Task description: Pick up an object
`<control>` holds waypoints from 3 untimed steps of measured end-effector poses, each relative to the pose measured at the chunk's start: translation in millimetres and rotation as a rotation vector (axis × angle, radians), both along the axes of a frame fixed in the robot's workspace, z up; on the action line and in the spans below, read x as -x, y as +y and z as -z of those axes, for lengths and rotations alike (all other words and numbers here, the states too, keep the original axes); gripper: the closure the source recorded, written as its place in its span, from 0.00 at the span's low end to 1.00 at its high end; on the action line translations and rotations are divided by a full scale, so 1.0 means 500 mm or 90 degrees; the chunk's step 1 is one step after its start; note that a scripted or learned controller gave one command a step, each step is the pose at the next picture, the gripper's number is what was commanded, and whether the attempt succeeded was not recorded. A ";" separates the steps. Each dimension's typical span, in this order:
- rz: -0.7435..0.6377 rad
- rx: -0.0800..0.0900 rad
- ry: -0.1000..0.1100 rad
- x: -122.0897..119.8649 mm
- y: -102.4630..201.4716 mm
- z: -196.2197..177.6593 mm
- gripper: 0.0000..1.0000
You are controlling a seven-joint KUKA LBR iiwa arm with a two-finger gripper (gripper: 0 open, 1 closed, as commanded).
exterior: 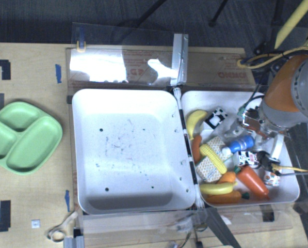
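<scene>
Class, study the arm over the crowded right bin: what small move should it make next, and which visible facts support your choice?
Probably a short descent straight down. The gripper sits above the right bin, over a blue-capped bottle lying among a corn cob, bananas and a carrot. Nothing is visibly held, and the bottle is the nearest item beneath it.

faint red print runs along the cardboard strip (pixel 143 68) behind the bins, too blurred to read.

You have two white bins (pixel 86 138), two bananas (pixel 195 119), two carrots (pixel 252 182), one corn cob (pixel 213 156), one green divided plate (pixel 22 136).
</scene>
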State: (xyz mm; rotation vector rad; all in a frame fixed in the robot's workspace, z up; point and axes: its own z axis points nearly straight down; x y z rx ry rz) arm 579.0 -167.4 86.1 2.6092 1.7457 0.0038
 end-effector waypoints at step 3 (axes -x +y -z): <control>0.239 -0.001 0.002 -0.159 0.070 -0.190 0.00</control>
